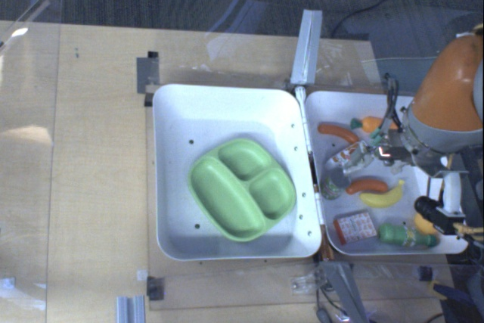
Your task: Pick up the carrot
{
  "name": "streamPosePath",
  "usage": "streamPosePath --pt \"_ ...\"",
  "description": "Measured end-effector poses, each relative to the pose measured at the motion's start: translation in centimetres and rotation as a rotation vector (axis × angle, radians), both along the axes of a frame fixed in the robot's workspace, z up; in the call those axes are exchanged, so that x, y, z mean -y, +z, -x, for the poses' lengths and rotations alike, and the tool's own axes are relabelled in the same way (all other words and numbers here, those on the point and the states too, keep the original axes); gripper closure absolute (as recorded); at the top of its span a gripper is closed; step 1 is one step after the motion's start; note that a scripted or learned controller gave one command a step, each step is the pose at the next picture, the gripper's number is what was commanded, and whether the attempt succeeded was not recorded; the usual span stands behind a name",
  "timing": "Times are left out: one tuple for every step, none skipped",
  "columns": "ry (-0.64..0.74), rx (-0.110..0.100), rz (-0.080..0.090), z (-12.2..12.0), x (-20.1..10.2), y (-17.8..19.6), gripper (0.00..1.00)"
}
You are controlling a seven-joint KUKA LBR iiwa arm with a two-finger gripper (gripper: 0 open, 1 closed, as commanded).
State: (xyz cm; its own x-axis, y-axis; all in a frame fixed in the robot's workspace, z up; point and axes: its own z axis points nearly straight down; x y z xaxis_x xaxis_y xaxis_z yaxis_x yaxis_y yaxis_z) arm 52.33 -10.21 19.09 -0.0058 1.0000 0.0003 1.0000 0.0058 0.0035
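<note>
The gripper (361, 155), its state impossible to tell, hangs low in the right bin (333, 104), seemingly poised for the carrot (369, 124) lying just beyond it near the far wall, beside a sausage (338, 132).

No legible text, brand, number or sign is present. The small flat red-and-white patterned packet (355, 226) in the right shallow white bin (393, 248) carries printed markings (too small and blurred to be read).
</note>
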Motion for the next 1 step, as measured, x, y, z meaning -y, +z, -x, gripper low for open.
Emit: streamPosePath --pt "0.143 0.005 0.003 -3.69 7.08 2.57 0.00"
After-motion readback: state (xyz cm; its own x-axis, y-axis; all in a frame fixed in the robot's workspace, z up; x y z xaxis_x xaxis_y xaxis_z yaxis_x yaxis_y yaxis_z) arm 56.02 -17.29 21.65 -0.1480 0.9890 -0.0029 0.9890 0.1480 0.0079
